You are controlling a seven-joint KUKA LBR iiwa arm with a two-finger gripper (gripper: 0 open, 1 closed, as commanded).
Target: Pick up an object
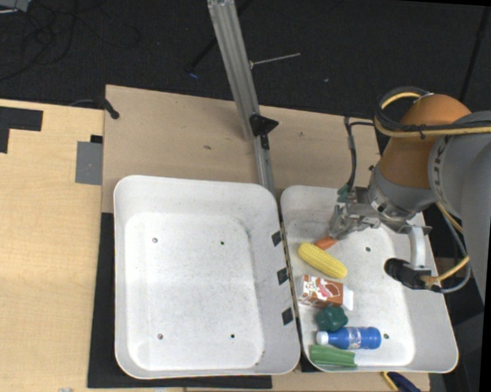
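Green flat piece (332, 357) lies at the lower rim of the right bin (425, 332), nearest the camera, with a blue bottle (350, 337) touching just above it, then a dark green lump (332, 316), a red-and-white packet (323, 292) and a yellow corn cob (322, 260) stacked up the frame along the bin's left side. Small orange piece (325, 243) sits just above the corn, at lower centre-right of the frame. Left bin (144, 200) sits beside it on the table (166, 134). Gripper (346, 217) is low over the upper part of the right bin, tips just above and right of the orange piece; no object is seen between the fingers. Whether the fingers are spread or closed: cannot tell, tips too small and dark. Judgement: approach/descent step, grasp not yet made, task early. Likely target is the orange piece or the corn. Next move calls for centring over one item and closing cleanly; corn and orange piece lie close together, so a pinch could nudge one aside.
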